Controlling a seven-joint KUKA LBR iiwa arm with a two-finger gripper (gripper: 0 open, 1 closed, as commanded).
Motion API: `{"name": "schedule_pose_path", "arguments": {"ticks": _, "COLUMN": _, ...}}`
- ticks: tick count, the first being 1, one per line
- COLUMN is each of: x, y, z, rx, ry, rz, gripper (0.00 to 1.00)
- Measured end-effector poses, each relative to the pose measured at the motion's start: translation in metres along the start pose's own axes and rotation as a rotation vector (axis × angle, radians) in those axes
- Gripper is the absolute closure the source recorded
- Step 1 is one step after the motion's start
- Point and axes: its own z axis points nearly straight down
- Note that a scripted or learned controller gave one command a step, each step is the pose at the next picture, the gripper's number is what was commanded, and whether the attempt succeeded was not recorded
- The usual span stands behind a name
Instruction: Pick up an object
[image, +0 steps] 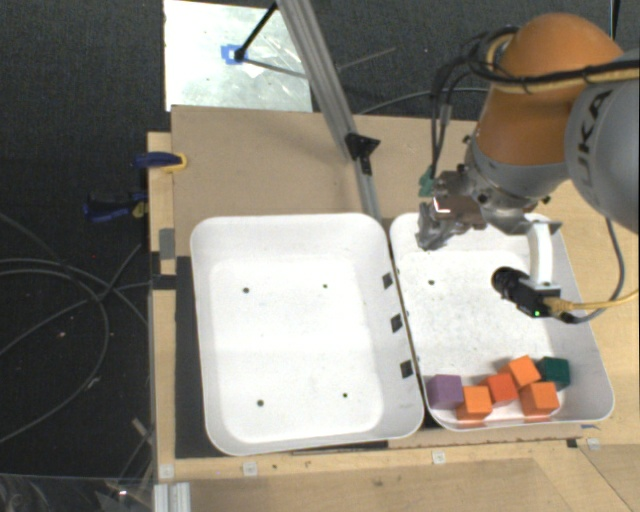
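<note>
In the right bin (590, 345), along its near edge, lie a purple block (445, 390), several orange blocks (501, 387) and a dark green block (555, 372). My gripper (434, 232) hangs over the far left corner of that bin, well away from the blocks. Nothing shows between its fingers.
The left bin (300, 330) sits beside the right one on the brown bench. A slanted metal pole (335, 95) crosses behind the bins. A black cylindrical part (517, 289) with a cable hangs from the arm over the right bin. Blue clamps (160, 160) grip the bench's left edge.
</note>
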Motion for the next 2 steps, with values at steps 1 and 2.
{"name": "schedule_pose_path", "arguments": {"ticks": 1, "x": 0.074, "y": -0.043, "z": 0.058, "rx": 0.012, "ry": 0.0, "rz": -0.002, "gripper": 1.0}}
{"name": "schedule_pose_path", "arguments": {"ticks": 2, "x": 0.067, "y": -0.006, "z": 0.009, "rx": 0.001, "ry": -0.002, "rz": 0.005, "gripper": 1.0}}
